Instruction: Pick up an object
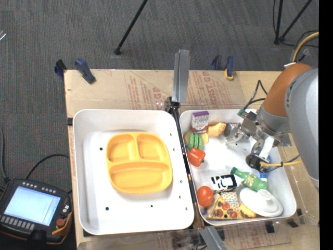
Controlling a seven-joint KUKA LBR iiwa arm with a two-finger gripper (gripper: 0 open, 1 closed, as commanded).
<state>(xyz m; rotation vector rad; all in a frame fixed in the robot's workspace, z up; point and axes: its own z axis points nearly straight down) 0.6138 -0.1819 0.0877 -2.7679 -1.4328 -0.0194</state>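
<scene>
The end effector [235, 134] hovers near the yellow-orange plastic toy food [217, 129]; grip state unclear; crowded neighbours risk a glancing miss.

We cannot make out the gripper [235, 133] fingers against the clutter. The arm [304, 113] runs off the right edge, and the pendant [34, 210] is clipped at the lower left.

Red print runs across the cardboard sheet [156, 90] under the bins, behind the left bin [130, 168]; it lies inverted and too small to make out, possibly a repeated brand mark. Purple carton [200, 121] carries a label, unreadable. Black-and-white card [223, 181] shows bold marks, not legible as letters.
</scene>
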